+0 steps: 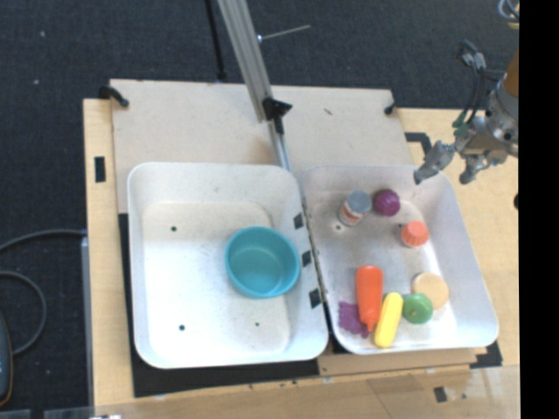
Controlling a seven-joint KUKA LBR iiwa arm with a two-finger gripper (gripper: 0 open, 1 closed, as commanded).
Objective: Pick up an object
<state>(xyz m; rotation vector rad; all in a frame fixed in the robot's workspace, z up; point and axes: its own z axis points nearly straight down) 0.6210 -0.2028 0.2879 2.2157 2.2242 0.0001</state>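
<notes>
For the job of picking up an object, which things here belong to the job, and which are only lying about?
Belonging to the job:
gripper, open, over the right bin's far corner
purple ball
orange cylinder
yellow cylinder
green ball

Only lying about:
blue bowl in the left bin
metal pole

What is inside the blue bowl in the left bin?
The blue bowl in the left bin shows only its own blue inner surface, with nothing resting in it. The bin floor beneath the bowl is covered and cannot be seen.
</notes>
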